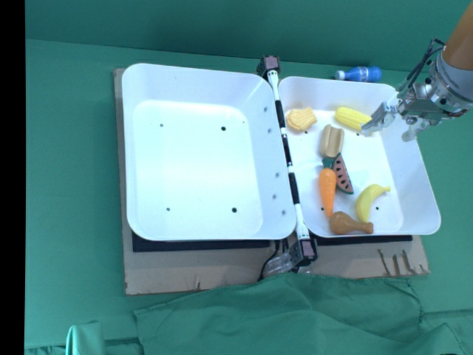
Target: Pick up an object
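Green cloth covered the bench [74, 161], where two shallow white bins sat side by side on cardboard; the left bin [148, 80] lay at the left, the right bin [421, 205] held toy food. From the right the grey arm [454, 69] with its orange band slanted down over the right bin's far corner; its gripper [392, 122] hung with fingers apart, gripping nothing, just beside a corn cob [352, 117]; further in lay a yellow chip [301, 119], hot dog [331, 140], watermelon slice [343, 173], carrot [327, 190], banana [371, 200] and chicken drumstick [347, 224]; a blue bottle [360, 73] lay outside on the cloth.
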`<state>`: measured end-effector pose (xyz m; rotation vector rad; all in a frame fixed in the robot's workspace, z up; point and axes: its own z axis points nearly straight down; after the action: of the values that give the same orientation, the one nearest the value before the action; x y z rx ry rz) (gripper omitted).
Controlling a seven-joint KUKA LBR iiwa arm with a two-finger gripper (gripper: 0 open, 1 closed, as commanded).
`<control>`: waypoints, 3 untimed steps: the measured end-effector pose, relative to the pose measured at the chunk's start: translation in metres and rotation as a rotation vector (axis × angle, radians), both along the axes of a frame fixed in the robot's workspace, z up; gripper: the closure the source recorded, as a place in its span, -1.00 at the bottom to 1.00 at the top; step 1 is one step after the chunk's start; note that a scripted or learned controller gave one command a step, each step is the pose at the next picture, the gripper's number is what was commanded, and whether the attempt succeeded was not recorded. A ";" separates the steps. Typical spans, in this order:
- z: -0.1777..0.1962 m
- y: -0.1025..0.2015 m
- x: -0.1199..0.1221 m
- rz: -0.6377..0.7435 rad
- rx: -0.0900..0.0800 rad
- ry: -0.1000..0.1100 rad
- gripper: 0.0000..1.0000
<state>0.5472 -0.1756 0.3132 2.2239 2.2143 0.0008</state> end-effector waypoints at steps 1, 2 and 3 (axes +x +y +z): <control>0.000 0.000 0.000 0.000 0.000 0.000 -1.00; -0.060 0.004 0.002 0.000 0.002 0.007 -1.00; -0.102 0.009 0.000 0.000 0.001 0.004 -1.00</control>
<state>0.5470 -0.1669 0.2114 2.2260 2.2171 -0.0025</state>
